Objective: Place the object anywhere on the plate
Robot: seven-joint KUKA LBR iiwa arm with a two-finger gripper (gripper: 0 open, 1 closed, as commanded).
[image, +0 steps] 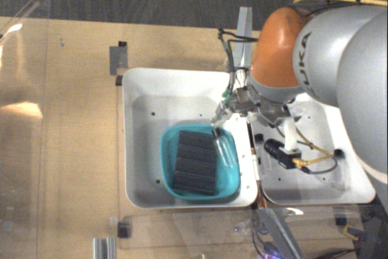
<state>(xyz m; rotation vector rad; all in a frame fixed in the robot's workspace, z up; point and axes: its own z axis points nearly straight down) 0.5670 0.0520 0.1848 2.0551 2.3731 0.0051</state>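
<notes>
From my remote station: the dark ribbed object [195, 162] lies flat on the teal plate [170, 139] in the left bin [140, 107], so I judge the placement done, with only the arm's retreat left. The gripper [225, 112] hangs over the plate's upper right rim, apart from the object, a clear finger-like part [225, 151] stretching across the plate's right side. The orange-banded arm [285, 57] reaches in above the right bin [339, 188]. Whether the jaws stand wide or narrow, I cannot tell.

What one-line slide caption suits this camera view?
KUKA arm's gripper poised at the teal plate, which bears a dark ridged block, in the left bin.
</notes>
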